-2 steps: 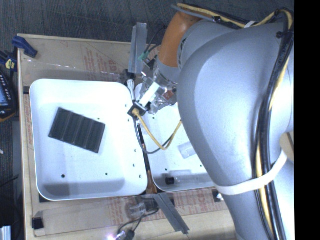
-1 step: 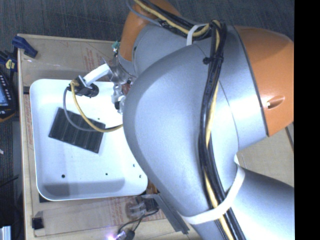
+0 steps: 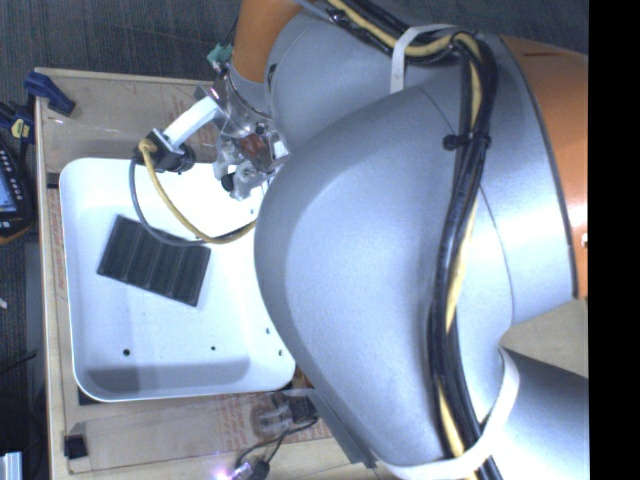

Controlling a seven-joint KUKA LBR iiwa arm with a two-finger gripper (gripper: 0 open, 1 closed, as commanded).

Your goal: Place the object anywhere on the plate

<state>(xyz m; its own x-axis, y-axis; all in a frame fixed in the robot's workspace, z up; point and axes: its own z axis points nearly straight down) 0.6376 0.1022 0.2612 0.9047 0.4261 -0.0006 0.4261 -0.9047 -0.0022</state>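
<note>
One white bin (image 3: 150,358) fills the lower left of the frame, with a dark ribbed plate (image 3: 155,260) lying flat inside it. Upper centre, the claw (image 3: 243,163) hangs over the bin's far edge; its opening cannot be told, and the object is perhaps hidden behind the grey arm (image 3: 400,268).

A large grey robot arm (image 3: 400,268) with an orange band fills the right side, black and yellow cables running along it; its gripper (image 3: 245,163) hangs over the far edge of a shallow white plastic bin (image 3: 160,378); a dark ribbed rectangular mat (image 3: 153,259) lies flat inside, left of the gripper; the bin rests on a pale wooden table (image 3: 120,93).
</note>
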